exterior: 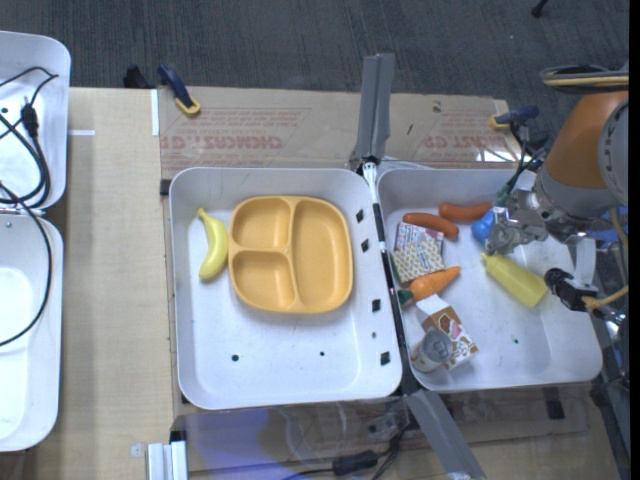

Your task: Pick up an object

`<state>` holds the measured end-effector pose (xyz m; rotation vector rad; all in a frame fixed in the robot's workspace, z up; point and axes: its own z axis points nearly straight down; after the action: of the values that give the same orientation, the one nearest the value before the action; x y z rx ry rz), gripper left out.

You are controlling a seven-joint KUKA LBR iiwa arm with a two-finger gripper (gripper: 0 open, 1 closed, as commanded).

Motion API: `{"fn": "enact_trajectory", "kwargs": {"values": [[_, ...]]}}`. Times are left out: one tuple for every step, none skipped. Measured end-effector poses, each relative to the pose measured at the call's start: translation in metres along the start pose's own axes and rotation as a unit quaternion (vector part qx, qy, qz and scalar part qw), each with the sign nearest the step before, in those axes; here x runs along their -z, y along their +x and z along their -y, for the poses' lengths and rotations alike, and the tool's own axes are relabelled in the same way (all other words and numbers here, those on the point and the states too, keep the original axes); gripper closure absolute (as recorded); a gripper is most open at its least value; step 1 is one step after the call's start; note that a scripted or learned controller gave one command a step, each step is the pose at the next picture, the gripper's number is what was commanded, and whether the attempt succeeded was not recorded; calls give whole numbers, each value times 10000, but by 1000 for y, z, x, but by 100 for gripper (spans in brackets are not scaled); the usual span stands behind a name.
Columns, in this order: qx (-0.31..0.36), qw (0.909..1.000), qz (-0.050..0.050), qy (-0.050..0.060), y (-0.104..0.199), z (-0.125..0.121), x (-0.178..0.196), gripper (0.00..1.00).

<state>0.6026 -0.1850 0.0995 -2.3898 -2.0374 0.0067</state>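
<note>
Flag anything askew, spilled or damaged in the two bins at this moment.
Nothing stands out. The banana lies beside the yellow tray in the left bin; the right bin holds loose items, unspilled.

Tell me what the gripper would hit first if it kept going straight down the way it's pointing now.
Most likely the blue object directly under the gripper, at the right bin's back edge, beside the sausage. The yellow bottle lies just nearer the camera. Depth is hard to judge from this slanted view.

Black cables (25, 148) cross white trays (30, 68); blue-yellow clamp (178, 90) on cardboard (270, 128)
</note>
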Motion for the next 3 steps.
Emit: {"fn": "enact_trajectory", "kwargs": {"values": [[-1947,9809,-5,0,39,-12,-8,0],[-3053,9523,-3,-2,82,-31,-8,0],[-3956,9184,-3,7,89,13,-8,0]]}}
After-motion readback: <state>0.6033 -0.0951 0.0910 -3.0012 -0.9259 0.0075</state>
